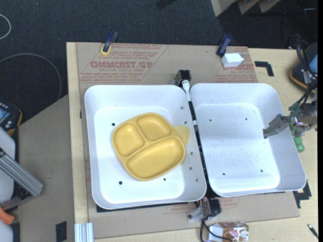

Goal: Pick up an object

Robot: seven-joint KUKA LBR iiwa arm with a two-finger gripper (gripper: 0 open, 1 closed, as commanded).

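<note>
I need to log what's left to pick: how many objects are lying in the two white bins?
1: a yellow divided plate in the left bin. Something yellow pokes out from under its right edge, so a second item may be hidden there. The gripper is over the right bin.

Red print on the cardboard sheet [126, 59] reads "CHEMCAST"; remaining letters unclear.
</note>
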